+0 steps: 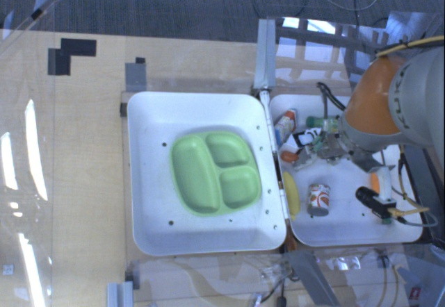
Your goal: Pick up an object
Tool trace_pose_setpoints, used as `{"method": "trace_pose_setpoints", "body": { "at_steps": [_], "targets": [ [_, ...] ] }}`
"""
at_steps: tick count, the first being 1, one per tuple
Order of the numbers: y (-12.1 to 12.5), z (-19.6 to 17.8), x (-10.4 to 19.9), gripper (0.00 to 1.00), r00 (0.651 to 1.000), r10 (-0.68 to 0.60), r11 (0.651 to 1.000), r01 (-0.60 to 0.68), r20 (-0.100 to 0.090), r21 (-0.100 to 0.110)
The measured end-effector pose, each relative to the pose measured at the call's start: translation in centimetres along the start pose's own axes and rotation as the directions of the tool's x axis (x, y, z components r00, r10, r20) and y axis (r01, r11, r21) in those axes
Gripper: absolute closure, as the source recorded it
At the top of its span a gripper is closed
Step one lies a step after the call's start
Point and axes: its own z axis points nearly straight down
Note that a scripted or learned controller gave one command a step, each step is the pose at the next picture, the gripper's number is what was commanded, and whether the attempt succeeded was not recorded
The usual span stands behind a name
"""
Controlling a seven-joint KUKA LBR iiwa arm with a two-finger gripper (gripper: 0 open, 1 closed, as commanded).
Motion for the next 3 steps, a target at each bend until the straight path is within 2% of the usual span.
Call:
{"method": "trace_pose_setpoints", "body": {
  "at_steps": [1, 2, 3],
  "targets": [
    [-2.4, -0.1, -1.0, 0.0, 0.998, -0.057, 0.998, 0.057, 0.0, 0.0],
    [-7.8, -0.2, 1.2, 0.0, 0.996, 0.088, 0.996, -0.088, 0.001, -0.003],
    [-7.4, -1.3, 1.2, 1.0, 0.996, 0.085, 0.996, -0.085, 0.001, -0.009]
  ]
}}
